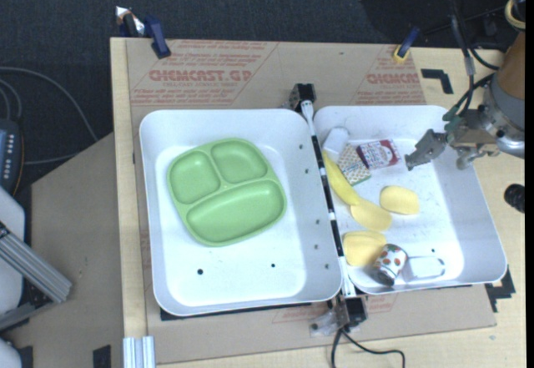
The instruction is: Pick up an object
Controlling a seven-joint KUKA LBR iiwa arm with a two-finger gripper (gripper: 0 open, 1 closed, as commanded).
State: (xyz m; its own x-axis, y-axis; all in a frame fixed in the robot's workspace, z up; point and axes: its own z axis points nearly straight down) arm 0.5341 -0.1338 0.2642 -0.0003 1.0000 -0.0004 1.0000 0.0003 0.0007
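Camera view: left bin [158,191] holds a green tray [225,191]; right bin [476,216] yellow pieces [399,199]; fingers [438,149] spread, holding nothing.

Green divided plate [225,191] in left bin [158,137] | gripper [440,149] over right bin [484,216] | yellow lemon [400,200] below

Yellow lemon [400,200] in right bin [488,229]
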